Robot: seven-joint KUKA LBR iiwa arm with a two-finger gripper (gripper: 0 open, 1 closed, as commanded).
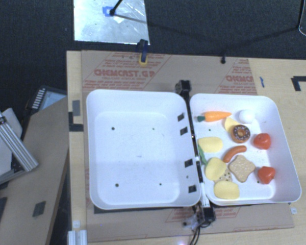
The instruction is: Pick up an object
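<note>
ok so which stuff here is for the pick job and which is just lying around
For the job:
toy carrot
doughnut
sausage
cracker
two red tomatoes
right bin

Lying about:
left bin
foil sheet
cardboard

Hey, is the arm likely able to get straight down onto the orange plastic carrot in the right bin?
Probably yes. The orange plastic carrot lies flat near the far-left corner of the right white bin, nothing on top of it. The bin's dividing wall close by may crowd the approach.
</note>
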